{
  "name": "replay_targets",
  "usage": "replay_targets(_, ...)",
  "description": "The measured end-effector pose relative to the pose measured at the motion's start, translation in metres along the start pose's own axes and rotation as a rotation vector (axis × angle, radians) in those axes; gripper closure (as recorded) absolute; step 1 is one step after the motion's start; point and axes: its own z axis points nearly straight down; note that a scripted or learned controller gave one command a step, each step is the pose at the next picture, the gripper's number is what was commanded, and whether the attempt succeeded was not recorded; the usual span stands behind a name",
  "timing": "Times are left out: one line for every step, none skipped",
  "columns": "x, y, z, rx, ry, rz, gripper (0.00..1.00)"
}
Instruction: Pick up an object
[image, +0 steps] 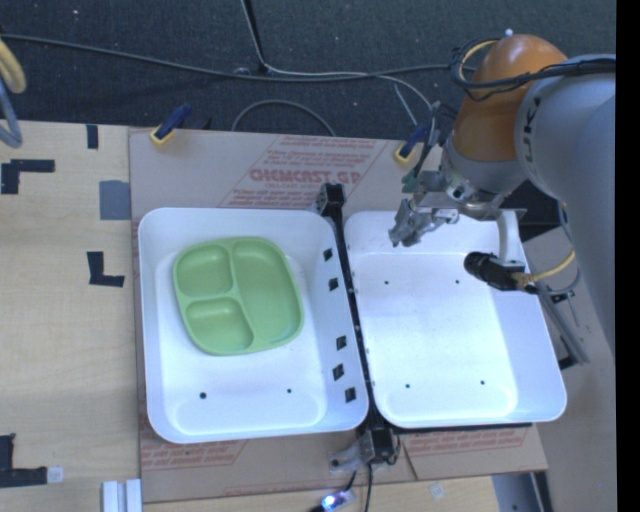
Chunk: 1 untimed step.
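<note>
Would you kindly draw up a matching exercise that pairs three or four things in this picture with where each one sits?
Things:
1. green plastic divided plate
2. two-finger gripper
3. yellow and blue clamp
4. black strip of clips

Places:
A. on the brown board's upper left corner
B. between the two white bins
C. inside the left white bin
D. above the far edge of the right white bin

Pairs: 1-C, 2-D, 3-A, 4-B

lab: taped bench, cables
</note>
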Motion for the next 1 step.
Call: replay_targets(0.0566, -0.0042, 0.0062, 0.001, 0.000, 0.000, 1.00)
